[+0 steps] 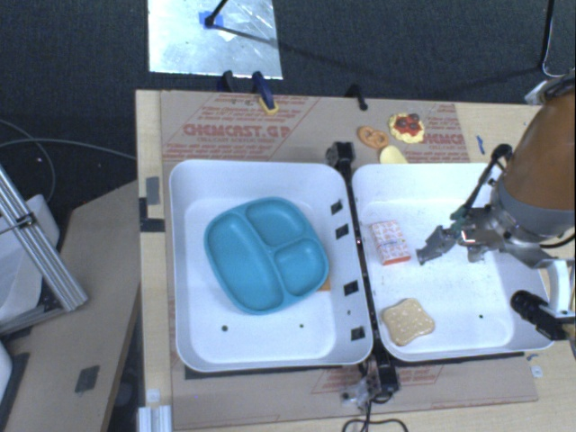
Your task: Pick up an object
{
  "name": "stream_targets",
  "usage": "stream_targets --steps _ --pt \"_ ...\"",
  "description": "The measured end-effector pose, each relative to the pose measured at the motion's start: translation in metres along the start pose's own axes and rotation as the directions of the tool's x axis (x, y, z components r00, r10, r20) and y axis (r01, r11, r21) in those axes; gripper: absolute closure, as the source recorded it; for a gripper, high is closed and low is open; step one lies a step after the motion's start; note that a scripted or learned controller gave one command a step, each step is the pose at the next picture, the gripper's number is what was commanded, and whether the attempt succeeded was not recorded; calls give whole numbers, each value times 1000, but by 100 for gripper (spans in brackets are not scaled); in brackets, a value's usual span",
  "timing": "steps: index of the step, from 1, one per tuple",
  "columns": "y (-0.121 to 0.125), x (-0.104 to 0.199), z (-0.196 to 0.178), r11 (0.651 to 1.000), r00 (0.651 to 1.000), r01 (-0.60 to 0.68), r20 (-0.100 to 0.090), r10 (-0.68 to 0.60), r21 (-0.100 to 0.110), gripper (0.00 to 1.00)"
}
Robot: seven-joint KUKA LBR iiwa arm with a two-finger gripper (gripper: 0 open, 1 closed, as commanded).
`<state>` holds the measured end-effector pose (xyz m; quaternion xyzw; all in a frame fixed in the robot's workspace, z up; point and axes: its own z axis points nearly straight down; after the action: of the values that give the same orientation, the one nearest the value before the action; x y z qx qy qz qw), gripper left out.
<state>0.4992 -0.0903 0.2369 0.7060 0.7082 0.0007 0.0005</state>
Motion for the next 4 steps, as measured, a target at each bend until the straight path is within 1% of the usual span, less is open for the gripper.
stream_targets --steps 1,2,3,4 --pt "-14 163 56 1000 1000 16 -6 -16 6 0" --pt "-10 256 155 1000 1000 0 2 0 -10 0" --pt "-10 253 151 1000 1000 -5 -2 5 -8 0" --pt "-7 281 151 1000 1000 -24 10 24 -10 0"
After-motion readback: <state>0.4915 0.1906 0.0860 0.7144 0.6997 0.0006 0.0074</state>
